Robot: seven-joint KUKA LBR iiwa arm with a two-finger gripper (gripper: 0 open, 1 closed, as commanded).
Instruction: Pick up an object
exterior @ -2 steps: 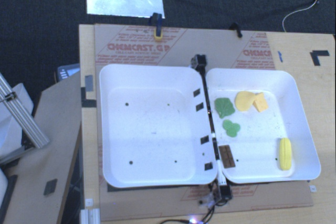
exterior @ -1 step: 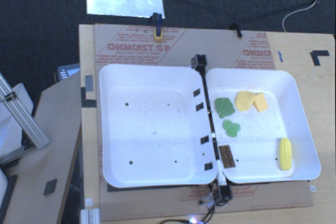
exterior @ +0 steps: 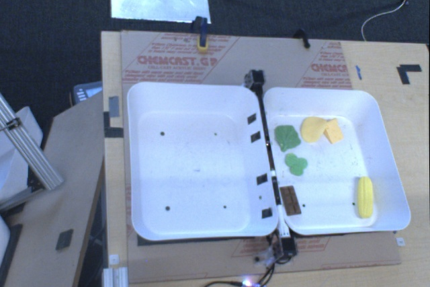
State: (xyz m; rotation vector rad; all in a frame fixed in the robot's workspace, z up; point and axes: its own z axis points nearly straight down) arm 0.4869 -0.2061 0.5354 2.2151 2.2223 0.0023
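Brown block (exterior: 290, 199) nearest, beside divider; corn (exterior: 365, 197), 2 green pieces (exterior: 287, 137), yellow chunks (exterior: 320, 130) spread apart in right bin (exterior: 386, 128), probably easing single picks. Gripper state: cannot tell.

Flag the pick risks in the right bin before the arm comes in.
1. The brown block lies against the divider wall, so a finger may hit the wall rather than straddle it.
2. The two green pieces look flat and may be hard to pinch.
3. The yellow pieces touch, so a grasp could nudge both.
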